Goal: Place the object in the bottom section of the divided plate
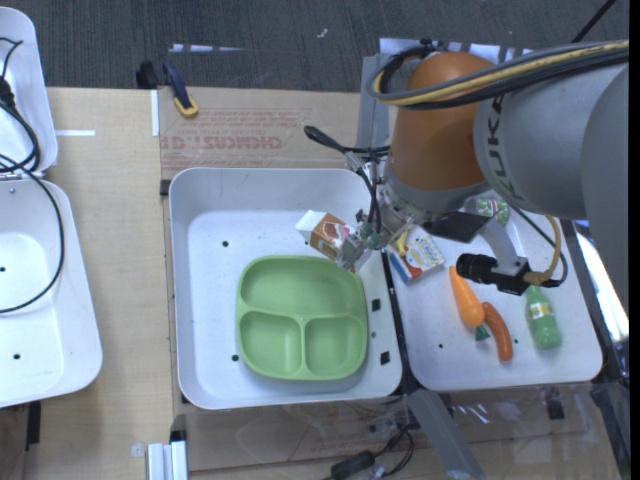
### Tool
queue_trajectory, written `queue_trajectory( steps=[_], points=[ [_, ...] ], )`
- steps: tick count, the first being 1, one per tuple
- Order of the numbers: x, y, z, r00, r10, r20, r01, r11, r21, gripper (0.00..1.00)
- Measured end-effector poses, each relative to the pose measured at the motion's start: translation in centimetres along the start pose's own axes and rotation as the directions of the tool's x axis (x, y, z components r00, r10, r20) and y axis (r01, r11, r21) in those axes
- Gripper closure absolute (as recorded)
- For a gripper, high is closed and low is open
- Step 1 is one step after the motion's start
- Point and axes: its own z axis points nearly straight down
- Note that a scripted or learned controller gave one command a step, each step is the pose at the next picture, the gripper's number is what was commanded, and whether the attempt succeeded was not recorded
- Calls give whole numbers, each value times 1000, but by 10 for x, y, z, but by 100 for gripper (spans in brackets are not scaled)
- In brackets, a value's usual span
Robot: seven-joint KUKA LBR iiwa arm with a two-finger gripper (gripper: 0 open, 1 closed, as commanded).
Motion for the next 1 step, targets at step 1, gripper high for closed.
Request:
queue_trajectory(
  steps=[1],
  points=[
    [-1, 0, 0, 1000, 1, 0, -1, 1000, -1, 0]
  ],
)
